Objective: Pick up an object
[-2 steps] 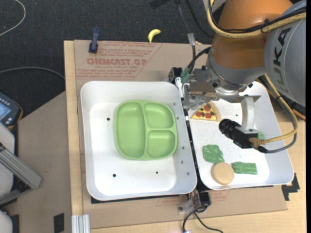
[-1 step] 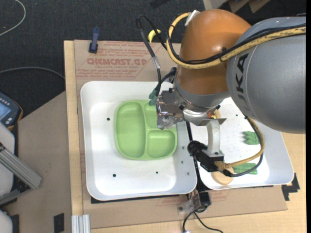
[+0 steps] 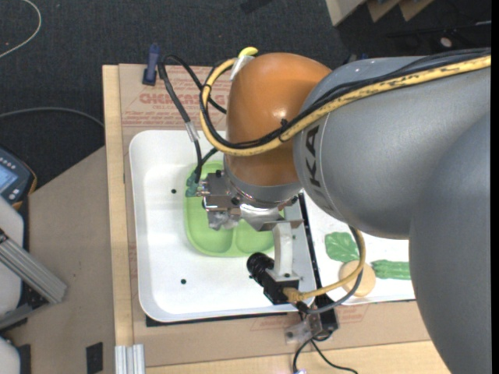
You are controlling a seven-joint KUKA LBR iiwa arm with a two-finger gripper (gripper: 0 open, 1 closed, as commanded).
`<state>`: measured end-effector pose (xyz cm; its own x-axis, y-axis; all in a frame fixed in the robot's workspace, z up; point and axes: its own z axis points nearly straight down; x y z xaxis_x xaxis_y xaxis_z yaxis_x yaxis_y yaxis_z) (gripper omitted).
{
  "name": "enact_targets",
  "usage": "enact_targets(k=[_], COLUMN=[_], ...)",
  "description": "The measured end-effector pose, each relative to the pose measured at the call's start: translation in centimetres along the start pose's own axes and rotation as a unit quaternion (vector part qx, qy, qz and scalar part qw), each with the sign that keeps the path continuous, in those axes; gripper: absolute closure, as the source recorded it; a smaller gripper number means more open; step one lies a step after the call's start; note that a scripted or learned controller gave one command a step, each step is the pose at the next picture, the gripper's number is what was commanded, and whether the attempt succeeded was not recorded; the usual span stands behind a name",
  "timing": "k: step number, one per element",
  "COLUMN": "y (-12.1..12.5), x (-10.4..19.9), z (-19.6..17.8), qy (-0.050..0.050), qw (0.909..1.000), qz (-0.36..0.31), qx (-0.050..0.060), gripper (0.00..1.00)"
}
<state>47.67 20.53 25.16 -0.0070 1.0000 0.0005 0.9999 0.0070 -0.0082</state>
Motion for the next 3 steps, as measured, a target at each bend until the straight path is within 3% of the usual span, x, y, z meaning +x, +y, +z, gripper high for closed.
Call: enact_targets(k=[1, 2, 3], y=[0.2, 5.7, 12.2], x=[-0.3, -5.2, -9.1], z=[-1.3, 10.7, 13.0], qy=[0.000, -0.003, -0.001], qw=[1.0000, 1.0000, 1.0000], qz=[0.003, 0.007, 0.006], qx=[-0.003, 0.000, -0.005], gripper=[1.00, 1.00, 1.00])
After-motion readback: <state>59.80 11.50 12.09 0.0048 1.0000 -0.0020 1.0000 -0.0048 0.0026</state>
